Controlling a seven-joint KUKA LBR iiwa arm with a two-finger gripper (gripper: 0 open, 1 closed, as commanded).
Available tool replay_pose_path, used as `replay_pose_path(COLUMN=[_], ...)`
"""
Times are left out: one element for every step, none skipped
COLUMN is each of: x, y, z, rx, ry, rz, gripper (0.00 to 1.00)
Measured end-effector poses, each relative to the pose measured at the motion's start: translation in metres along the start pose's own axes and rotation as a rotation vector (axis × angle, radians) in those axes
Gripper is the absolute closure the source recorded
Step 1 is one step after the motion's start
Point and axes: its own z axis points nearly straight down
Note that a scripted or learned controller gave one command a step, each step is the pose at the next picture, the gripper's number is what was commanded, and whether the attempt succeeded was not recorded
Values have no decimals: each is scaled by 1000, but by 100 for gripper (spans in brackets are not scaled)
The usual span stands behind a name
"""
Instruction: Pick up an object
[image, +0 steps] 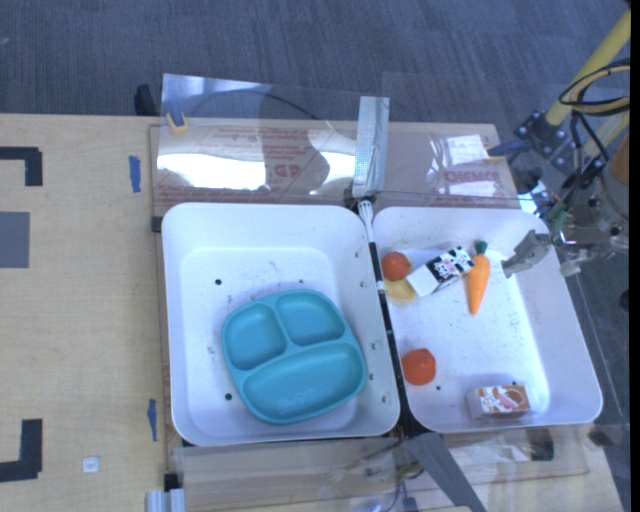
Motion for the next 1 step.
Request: replay_pose_path(x=[5], y=[34], z=[87], rx=[7], ry=[2], rz=[-42], gripper=[0])
